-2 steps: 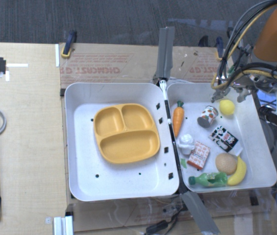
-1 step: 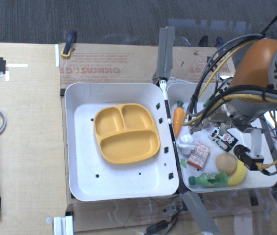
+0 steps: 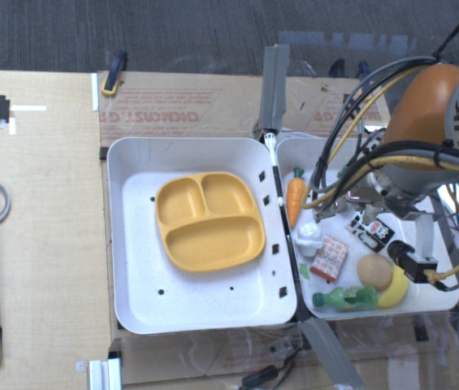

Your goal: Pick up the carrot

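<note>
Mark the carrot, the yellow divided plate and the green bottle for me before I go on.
carrot (image 3: 295,199): camera view, middle of its orange body.
yellow divided plate (image 3: 210,244): camera view, floor of its large front compartment.
green bottle (image 3: 344,298): camera view, middle of its body, lying on its side.

The grey arm (image 3: 436,149) reaches in from the right, its orange band at far right, cables looping round the wrist, the gripper (image 3: 373,227) pointing down.

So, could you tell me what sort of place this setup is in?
Probably a robotics lab test bench, not a kitchen: a cabled arm reaches over two white bins, toy food like the carrot lies in the right one, and taped cardboard lines the bench.
</note>
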`<state>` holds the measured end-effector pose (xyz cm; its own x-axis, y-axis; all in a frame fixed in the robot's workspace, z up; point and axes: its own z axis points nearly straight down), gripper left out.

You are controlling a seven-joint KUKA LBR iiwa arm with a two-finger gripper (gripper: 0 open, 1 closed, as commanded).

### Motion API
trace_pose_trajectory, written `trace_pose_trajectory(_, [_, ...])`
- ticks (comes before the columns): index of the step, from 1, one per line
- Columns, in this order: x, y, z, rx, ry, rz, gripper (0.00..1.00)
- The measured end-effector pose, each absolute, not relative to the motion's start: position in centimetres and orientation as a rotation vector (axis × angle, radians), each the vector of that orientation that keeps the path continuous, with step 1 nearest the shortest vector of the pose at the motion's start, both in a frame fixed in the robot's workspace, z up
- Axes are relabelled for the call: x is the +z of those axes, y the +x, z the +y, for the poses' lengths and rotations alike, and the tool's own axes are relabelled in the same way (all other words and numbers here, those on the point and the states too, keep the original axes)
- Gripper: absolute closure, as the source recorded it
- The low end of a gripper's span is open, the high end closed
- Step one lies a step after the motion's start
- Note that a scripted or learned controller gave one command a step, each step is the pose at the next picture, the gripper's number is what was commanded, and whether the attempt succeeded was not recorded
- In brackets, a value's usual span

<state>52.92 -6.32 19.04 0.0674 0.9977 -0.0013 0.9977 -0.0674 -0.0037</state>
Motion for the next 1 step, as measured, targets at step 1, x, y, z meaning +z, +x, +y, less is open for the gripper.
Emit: trace_pose_trajectory(1, [19.85, 52.92, -6.43, 0.010, -2.295, -2.140, 1.00])
